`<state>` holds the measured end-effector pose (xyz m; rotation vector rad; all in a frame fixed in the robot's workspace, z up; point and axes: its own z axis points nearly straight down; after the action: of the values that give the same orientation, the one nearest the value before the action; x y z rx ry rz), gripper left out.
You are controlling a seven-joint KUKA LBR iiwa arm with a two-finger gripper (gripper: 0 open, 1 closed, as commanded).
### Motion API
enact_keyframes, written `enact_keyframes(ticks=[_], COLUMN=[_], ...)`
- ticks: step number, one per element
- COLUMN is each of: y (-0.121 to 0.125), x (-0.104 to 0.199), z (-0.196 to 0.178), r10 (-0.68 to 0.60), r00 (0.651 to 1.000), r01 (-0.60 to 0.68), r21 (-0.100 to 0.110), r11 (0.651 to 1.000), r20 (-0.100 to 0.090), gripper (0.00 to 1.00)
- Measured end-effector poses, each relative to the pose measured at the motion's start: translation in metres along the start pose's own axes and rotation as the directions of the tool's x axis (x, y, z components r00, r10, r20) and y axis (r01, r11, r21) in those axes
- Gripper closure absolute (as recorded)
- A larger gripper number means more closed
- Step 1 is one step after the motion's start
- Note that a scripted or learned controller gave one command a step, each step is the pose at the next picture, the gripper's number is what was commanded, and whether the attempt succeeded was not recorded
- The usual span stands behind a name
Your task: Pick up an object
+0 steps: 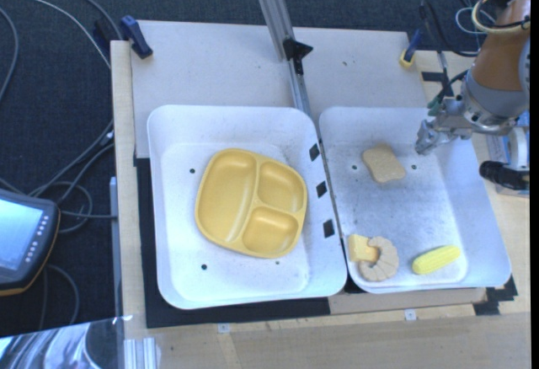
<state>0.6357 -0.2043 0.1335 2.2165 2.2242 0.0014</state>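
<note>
Dark carpet and cables around the bench; left bin (168, 190) has a yellow divided tray (250, 202). Right bin (472, 190) holds a tan bread slice (383, 163), a corn cob (436, 259) and a round cracker-ish thing (376, 256). Gripper (431, 136) hangs over the bin's upper right, pinching nothing; can't tell its spread.

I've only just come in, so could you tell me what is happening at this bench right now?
A grey robot arm reaches in from the right, and its end effector sits over the upper right part of the right bin, holding nothing visible. That bin contains a tan bread-like piece, a yellow corn cob and a round biscuit-like item with a yellow chunk near the front. The left bin holds a yellow divided tray. Nothing has been picked up yet.
</note>
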Motion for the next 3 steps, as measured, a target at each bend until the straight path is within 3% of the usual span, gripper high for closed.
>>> enact_keyframes(ticks=[2, 3], y=[0.004, -0.008], x=[0.003, 0.056], z=[-0.119, -0.107], r10=[0.001, -0.002], r00=[1.000, 1.000], r01=[-0.001, 0.002], r21=[-0.007, 0.004], r11=[1.000, 1.000], r20=[0.002, -0.003], gripper=[1.00, 1.00])
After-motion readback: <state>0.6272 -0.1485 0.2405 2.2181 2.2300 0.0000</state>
